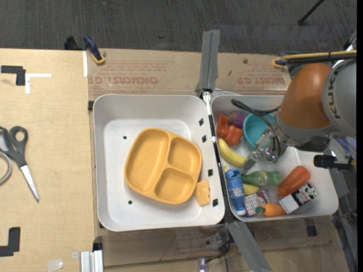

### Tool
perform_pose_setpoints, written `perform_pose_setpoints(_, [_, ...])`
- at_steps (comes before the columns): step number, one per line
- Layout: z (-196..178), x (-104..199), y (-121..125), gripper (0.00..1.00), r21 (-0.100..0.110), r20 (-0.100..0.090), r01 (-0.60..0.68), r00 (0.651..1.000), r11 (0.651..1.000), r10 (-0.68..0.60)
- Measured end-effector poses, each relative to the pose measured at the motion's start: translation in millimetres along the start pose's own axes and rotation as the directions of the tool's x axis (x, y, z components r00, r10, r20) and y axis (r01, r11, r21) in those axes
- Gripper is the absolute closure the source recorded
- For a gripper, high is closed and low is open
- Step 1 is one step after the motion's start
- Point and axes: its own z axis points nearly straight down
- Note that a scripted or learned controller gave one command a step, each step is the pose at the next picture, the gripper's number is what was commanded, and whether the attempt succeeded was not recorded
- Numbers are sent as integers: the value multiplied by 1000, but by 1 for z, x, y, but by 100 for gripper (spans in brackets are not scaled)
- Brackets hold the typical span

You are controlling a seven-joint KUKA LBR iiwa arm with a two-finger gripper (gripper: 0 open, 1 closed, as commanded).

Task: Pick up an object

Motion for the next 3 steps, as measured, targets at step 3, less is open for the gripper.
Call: perform_pose_setpoints(3, [-8, -102, -23, 0, -1, -27, -45, 999, 999, 45])
